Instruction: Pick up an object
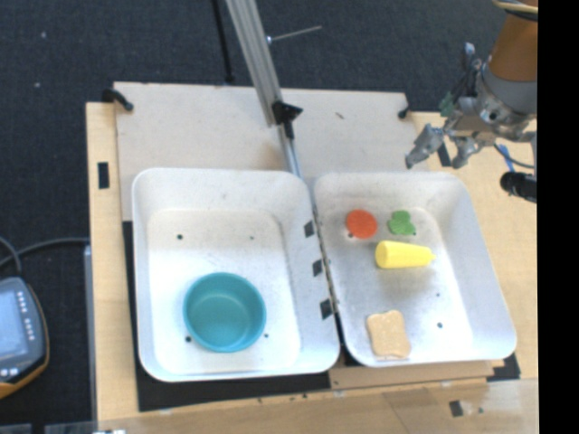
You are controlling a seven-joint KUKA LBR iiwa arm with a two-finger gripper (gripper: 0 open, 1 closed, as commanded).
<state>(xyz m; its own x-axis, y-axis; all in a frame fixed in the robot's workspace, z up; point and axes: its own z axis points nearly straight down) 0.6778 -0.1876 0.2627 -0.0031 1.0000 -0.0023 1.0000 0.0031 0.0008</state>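
Even bright light, slightly soft focus

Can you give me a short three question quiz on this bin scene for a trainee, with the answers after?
1. True or false: the blue bowl sits in the left bin.
2. Which item lies nearest the front edge of the right bin? A) orange round piece B) green piece C) tan bread slice
3. Fill in: the gripper is above the right bin's far ____ corner.

Key
1. True.
2. C. The bread slice lies near the front; the orange and green pieces lie side by side farther back, with the yellow piece just in front of them.
3. Right; it holds nothing.
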